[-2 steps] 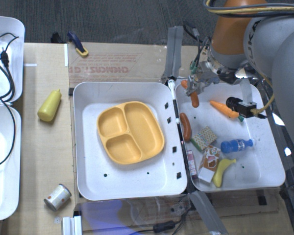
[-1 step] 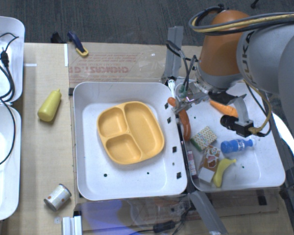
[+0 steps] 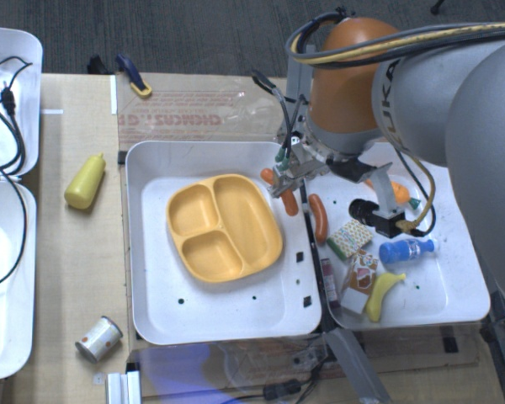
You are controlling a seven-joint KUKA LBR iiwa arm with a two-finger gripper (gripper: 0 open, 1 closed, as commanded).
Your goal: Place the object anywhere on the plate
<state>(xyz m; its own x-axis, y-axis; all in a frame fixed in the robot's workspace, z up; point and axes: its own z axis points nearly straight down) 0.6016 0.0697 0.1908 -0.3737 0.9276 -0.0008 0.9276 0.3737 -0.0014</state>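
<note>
while the plate fills the middle of your left bin, the gripper hangs at that bin's right wall, jaws narrow on a small sausage, its long axis upright, plate just leftward.

Jaws by hot dog, beside plate
</note>
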